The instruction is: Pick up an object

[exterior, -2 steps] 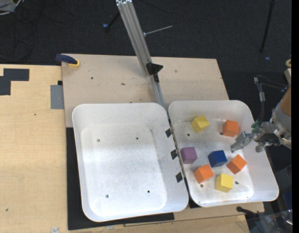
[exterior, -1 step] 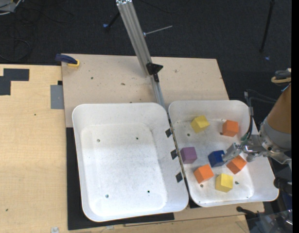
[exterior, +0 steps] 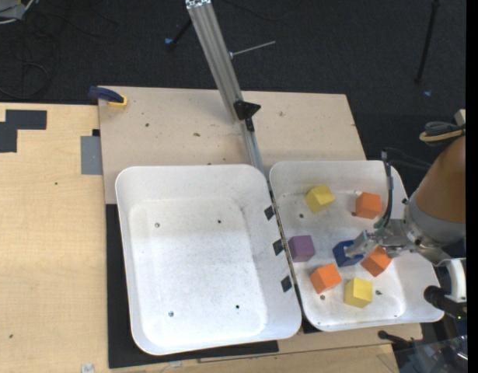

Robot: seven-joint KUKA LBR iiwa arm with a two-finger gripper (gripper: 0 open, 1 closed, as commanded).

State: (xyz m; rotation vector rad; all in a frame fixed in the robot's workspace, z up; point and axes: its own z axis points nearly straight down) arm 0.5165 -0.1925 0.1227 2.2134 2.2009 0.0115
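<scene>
Seemingly mid-attempt, the gripper (exterior: 371,247) hangs low beside a small orange cube (exterior: 376,262); its grasp state is unreadable; nothing looks lifted.

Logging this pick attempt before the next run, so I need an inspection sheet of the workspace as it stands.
Surface: two white bins; left bin, right bin, on a tan board.
Job's things: in the right bin, two yellow cubes, three orange cubes, a purple cube, a blue piece.
Clutter: nothing seen.
Grippers: pincer low over the right bin, by the blue piece and an orange cube; grasp not readable.
Cables: dark leads on the floor, top left.
Surroundings: slanted aluminium bar, blue clamp.
</scene>
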